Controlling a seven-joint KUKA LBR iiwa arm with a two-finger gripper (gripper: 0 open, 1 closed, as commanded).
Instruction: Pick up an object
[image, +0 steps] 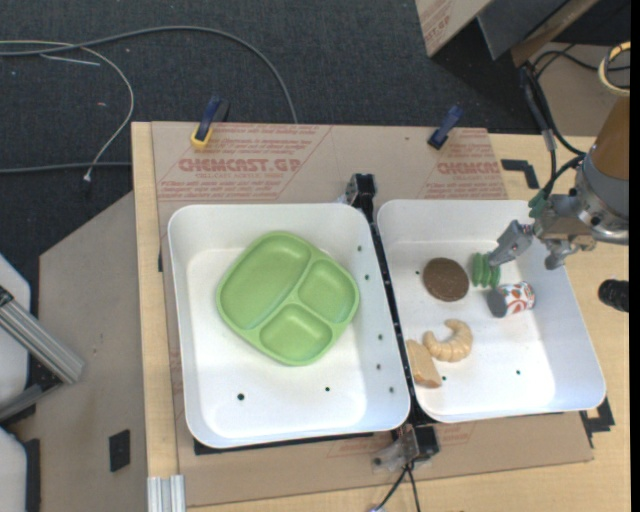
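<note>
Camera view from above shows the fingers (532, 246) of the arm spread apart over the right bin (560, 395), with nothing between them. One grey finger points down-left near 512,243, the other hangs near 553,255.

Just beside the left finger, toward the left and a little lower, stands a small green object (485, 269); its long axis runs almost up and down in the picture. Below the fingers lies a small red and white object (516, 297) with a grey end, its long axis going left to right. Both are near the fingers, and I judge that the green one is the nearer, so a short move down and left would bring the fingers around it.

Farther left is a round brown disc (445, 279), lying flat. Lower in the same bin lies a curved tan shrimp-like toy (452, 341) and a tan wedge (424, 366) near the bin wall.

Well apart, the left bin (200, 240) holds a green divided plate (288, 297). Both bins rest on the bench (300, 150).
</note>
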